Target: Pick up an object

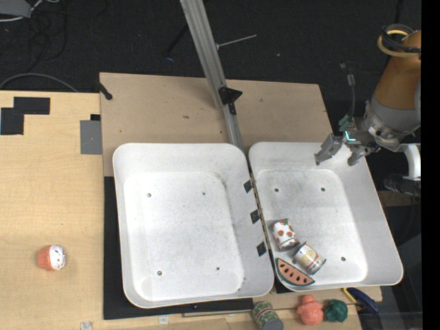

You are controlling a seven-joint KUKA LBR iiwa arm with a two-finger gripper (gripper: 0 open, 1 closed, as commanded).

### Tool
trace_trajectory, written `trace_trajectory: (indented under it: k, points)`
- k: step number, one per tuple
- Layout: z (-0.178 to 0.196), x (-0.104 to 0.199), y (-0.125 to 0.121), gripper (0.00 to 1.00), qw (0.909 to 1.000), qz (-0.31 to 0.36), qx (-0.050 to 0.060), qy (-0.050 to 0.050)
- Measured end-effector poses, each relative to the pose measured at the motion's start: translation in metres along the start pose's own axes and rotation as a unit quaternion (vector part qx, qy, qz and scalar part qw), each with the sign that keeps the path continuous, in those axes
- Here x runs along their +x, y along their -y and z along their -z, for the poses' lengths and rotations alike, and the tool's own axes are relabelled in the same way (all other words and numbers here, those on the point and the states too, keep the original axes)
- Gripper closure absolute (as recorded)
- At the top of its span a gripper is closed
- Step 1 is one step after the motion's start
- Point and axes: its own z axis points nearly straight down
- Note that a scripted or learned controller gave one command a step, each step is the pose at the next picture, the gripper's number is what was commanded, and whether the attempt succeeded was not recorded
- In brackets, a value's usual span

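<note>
My gripper (342, 153) hangs over the far right corner of the right bin (357, 212), its two fingers spread open with nothing between them. At the bin's near left lie a small white and red can (284, 234), a silver can (309, 256) and a watermelon slice toy (295, 273). These objects are well apart from the gripper, toward the front of the bin.
The left bin (182, 225) sits beside the right one. A red and white ball (51, 258) rests on the wooden bench at left. Small toys (309, 310) and a dark can (263, 315) lie in front of the bins. A metal rail (210, 53) slants behind.
</note>
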Motion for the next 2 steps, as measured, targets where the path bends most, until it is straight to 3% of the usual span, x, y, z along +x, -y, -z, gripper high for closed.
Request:
trace_trajectory:
  k: [1, 2]
  points:
    - [0.000, 0.000, 0.000, 0.00, 1.0000, 0.001, 0.000, 0.000]
    - [-0.064, -0.002, 0.002, 0.00, 1.0000, -0.002, 0.003, -0.001]
